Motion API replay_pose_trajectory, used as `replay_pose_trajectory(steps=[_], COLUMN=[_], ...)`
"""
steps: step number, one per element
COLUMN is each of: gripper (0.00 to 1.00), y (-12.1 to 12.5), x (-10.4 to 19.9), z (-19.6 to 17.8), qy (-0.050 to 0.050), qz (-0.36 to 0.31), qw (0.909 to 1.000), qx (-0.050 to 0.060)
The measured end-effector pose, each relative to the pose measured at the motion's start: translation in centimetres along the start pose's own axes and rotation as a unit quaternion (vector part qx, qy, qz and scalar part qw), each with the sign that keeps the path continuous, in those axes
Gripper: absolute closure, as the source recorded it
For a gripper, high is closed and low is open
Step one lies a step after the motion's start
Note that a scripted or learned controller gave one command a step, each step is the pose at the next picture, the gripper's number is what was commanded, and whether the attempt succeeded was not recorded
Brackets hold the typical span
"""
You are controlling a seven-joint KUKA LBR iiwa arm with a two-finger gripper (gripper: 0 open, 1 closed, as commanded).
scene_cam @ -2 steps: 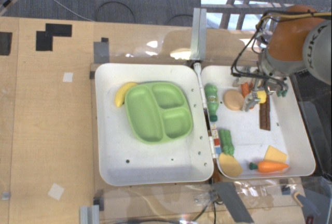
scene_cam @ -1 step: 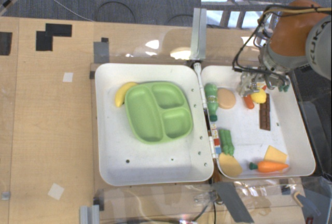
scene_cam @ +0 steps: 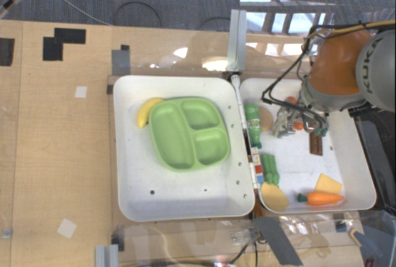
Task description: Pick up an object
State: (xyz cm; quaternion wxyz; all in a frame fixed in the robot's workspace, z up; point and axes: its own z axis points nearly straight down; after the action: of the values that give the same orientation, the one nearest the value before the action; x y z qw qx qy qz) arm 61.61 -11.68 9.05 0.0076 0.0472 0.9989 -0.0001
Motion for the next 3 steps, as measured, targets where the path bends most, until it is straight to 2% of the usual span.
replay_pose_trajectory(steps=[1,2,3], gripper=[1.0,1.0,0.0], y=[-2.6,-1.6,-1.6], x=[-2.6,9.2,9.0], z=[-11.8,-2.4,-2.6], qy=[-0.003,0.008,0.004], qz=[-0.084,-0.061,-0.061], qw=[0.9965,0.9981,0.9981], qx=[0.002,-0.001,0.0])
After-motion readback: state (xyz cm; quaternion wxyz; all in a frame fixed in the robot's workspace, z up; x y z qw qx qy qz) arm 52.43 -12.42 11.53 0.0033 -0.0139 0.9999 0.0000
